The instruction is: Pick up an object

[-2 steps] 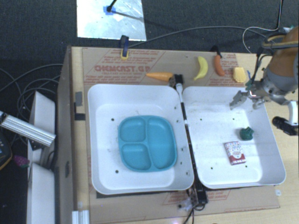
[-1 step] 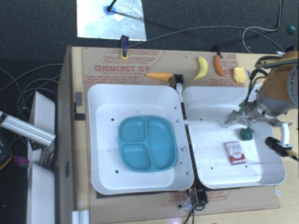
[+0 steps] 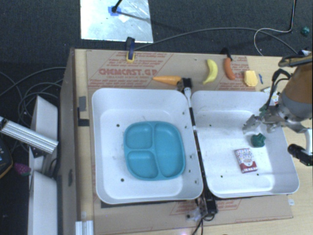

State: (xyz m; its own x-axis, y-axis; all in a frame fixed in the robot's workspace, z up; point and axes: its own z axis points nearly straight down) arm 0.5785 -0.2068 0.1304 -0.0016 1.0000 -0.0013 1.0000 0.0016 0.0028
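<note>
Now | claw [image 3: 254, 126] above right bin [image 3: 283, 180] | opening unclear (green object [image 3: 258, 140] just below)

Arm [image 3: 299, 89] cut off at right edge — print on small red-and-white card [image 3: 246, 160] illegible.

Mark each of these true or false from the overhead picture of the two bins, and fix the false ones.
1. The blue divided plastic plate lies in the left white bin. True.
2. The small red and white card pack lies on the blue plate. False: it lies on the floor of the right white bin, near its front.
3. The small dark green lump sits in the right bin, just behind the card pack. True.
4. The yellow toy banana is inside the left bin. False: it lies on the cardboard behind the bins.
5. The gripper is over the right bin, close to the green lump. True.
</note>
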